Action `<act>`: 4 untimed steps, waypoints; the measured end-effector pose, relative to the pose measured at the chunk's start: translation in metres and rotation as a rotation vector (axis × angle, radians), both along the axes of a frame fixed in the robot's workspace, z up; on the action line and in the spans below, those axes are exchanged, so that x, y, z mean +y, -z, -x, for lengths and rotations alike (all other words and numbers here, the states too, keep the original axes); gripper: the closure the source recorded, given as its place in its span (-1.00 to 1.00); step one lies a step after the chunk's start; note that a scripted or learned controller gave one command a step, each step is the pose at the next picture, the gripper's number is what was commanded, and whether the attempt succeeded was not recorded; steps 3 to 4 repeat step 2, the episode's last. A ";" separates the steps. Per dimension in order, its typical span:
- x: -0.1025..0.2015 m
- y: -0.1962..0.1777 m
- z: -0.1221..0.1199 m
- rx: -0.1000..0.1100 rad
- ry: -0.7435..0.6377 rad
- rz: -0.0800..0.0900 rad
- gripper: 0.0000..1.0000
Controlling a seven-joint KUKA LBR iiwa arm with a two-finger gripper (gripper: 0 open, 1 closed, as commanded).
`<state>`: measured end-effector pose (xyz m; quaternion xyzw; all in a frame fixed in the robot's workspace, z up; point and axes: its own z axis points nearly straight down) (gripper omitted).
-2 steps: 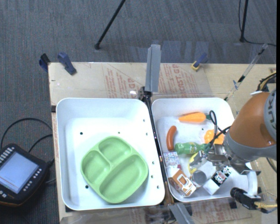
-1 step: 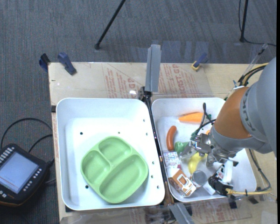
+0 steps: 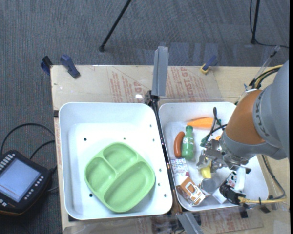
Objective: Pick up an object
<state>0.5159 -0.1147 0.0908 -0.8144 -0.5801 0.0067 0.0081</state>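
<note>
Down among clutter in right bin (image 3: 219,106), gripper (image 3: 208,165) sits low, likely hunting for a grab. Yellow piece (image 3: 205,171) directly beneath; grip state — cannot tell. Green bottle (image 3: 188,143) and sausage (image 3: 178,144) just left; carrot (image 3: 201,122) beyond. Green plate (image 3: 119,177) far left, alone in other bin.

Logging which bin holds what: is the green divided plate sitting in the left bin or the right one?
In the left bin. The green three-compartment plate lies flat on its floor, inside the white walls, left of the divider between the bins.
</note>
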 end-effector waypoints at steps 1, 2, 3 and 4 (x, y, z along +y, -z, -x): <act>0.046 -0.094 -0.058 -0.012 0.013 0.005 1.00; 0.069 -0.147 0.000 -0.010 0.054 0.006 1.00; 0.069 -0.147 0.000 -0.010 0.054 0.006 1.00; 0.069 -0.147 0.000 -0.010 0.054 0.006 1.00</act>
